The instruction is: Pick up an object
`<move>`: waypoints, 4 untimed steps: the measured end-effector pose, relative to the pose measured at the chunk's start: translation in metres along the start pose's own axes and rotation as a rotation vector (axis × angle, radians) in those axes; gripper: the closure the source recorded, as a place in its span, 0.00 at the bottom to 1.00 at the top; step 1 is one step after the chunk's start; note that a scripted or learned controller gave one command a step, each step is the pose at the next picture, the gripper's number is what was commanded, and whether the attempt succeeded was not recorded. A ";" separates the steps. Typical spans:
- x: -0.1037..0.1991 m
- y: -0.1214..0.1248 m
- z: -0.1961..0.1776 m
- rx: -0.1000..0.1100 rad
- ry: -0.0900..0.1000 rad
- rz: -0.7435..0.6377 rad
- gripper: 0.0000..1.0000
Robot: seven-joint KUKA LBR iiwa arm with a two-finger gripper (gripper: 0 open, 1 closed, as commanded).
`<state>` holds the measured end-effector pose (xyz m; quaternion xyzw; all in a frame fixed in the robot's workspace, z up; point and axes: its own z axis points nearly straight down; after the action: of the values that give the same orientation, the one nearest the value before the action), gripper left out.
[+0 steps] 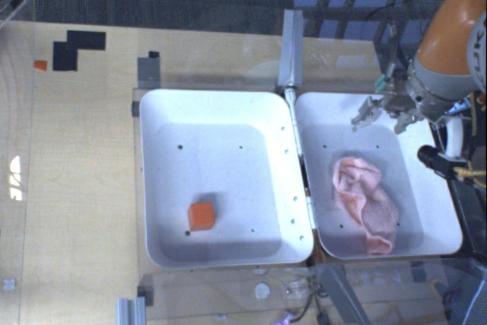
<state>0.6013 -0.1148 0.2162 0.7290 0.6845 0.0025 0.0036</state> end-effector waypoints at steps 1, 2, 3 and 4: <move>0.009 -0.060 0.118 -0.002 0.001 -0.201 0.00; 0.016 -0.103 0.122 -0.020 -0.005 -0.266 0.00; 0.015 -0.099 0.110 -0.031 -0.010 -0.265 1.00; 0.017 -0.096 0.099 -0.038 -0.011 -0.266 1.00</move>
<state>0.5076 -0.0924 0.1163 0.6315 0.7750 0.0109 0.0212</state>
